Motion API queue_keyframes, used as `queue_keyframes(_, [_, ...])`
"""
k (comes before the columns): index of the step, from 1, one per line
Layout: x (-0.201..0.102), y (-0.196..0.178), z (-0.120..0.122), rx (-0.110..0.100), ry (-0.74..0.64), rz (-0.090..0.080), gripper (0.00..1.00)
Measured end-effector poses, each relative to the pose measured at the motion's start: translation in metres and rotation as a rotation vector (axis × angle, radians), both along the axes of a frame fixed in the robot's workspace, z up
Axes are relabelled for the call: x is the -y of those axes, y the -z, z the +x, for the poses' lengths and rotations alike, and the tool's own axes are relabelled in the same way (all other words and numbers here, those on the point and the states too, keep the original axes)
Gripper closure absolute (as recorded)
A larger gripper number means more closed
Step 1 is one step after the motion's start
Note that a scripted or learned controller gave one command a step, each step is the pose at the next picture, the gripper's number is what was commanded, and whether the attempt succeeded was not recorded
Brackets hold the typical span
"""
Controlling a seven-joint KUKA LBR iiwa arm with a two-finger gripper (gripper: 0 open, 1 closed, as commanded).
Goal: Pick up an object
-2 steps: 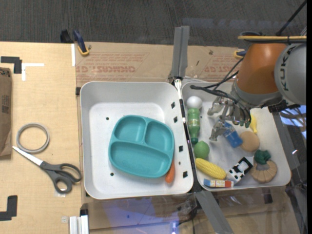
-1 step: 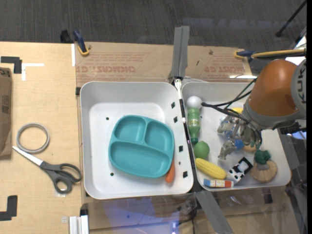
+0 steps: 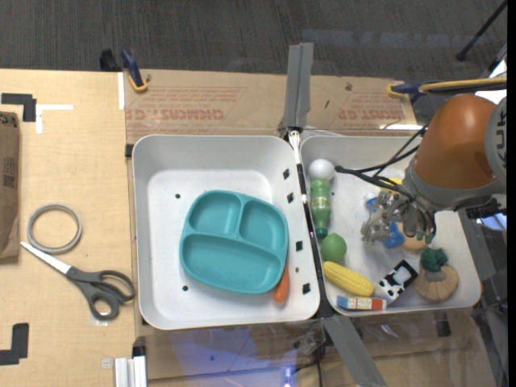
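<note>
My gripper [image 3: 389,222] hangs low in the right bin [image 3: 461,226], under the orange wrist band [image 3: 455,143]. It sits right over a small blue object [image 3: 393,236], which it partly hides. Whether it touches that object I cannot tell. To its left lie a green bottle with a white cap [image 3: 321,193] and a green ball [image 3: 333,247]. A yellow corn cob [image 3: 348,278], a black-and-white piece [image 3: 397,279], a white tube [image 3: 360,303] and a tan item with a green top [image 3: 436,277] lie along the bin's near side.
The left bin [image 3: 153,216] holds a teal divided plate [image 3: 235,242] with an orange carrot [image 3: 281,287] at its right edge. Scissors [image 3: 89,280] and a tape roll [image 3: 54,226] lie on the bench to the left. Black cables [image 3: 371,169] trail from the arm across the right bin.
</note>
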State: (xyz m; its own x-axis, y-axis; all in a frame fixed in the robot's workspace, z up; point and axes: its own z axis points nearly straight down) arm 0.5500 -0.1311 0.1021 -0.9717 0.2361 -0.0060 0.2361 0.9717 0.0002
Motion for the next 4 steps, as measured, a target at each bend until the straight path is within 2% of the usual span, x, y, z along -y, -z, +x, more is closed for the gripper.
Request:
queue_keyframes(1, [-0.024,-0.11,0.104,0.001,0.061,0.001,1.0])
queue_keyframes(2, [-0.024,-0.11,0.104,-0.001,0.061,0.0,0.0])
queue_keyframes(3, [0.015,0.01,0.047,-0.002,0.072,0.001,0.0])
queue_keyframes(4, [0.015,-0.001,0.049,0.003,0.071,-0.001,1.0])
